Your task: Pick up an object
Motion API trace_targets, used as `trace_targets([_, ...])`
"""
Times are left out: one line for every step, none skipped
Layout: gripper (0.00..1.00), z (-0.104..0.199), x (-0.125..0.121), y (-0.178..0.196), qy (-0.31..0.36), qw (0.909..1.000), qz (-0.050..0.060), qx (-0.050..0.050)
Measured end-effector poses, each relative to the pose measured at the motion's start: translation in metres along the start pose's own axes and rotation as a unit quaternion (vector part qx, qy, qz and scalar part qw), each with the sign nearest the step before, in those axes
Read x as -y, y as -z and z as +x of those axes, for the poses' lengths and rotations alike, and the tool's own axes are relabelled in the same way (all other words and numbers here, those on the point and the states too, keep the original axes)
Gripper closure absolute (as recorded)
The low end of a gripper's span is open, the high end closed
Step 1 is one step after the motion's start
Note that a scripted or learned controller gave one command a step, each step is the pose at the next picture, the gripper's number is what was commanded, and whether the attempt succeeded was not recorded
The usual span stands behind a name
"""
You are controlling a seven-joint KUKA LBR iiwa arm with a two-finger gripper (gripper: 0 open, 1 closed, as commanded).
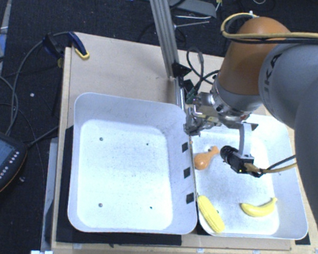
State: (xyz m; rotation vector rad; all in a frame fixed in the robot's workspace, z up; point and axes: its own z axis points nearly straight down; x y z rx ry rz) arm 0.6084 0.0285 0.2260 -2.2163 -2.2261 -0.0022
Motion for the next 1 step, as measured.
trace_targets([1.00,0.0526,0.0081,0.0132,0.000,1.0000,0.000,0.000])
